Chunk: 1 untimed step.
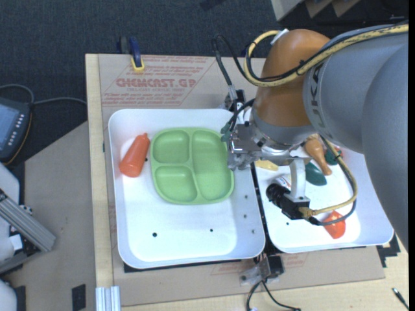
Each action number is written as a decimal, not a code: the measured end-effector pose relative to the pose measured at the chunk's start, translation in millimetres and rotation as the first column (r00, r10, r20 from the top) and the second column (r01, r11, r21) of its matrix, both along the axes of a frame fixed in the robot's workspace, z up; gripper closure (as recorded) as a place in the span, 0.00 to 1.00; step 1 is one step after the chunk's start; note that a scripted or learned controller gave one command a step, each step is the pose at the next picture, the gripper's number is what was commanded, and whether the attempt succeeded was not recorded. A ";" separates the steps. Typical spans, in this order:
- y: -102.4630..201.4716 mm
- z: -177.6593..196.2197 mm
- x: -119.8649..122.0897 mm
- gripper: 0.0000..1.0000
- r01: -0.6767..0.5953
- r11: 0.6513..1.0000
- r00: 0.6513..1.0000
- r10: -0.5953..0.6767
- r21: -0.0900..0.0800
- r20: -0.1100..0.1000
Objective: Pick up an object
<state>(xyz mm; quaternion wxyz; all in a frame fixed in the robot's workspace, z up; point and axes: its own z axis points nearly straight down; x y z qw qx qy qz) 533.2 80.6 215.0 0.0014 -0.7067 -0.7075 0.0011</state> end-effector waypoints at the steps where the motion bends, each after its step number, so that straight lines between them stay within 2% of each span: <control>1: -4.2 2.2 -3.3 1.00 0.002 1.000 1.000 -0.002 -0.001 0.001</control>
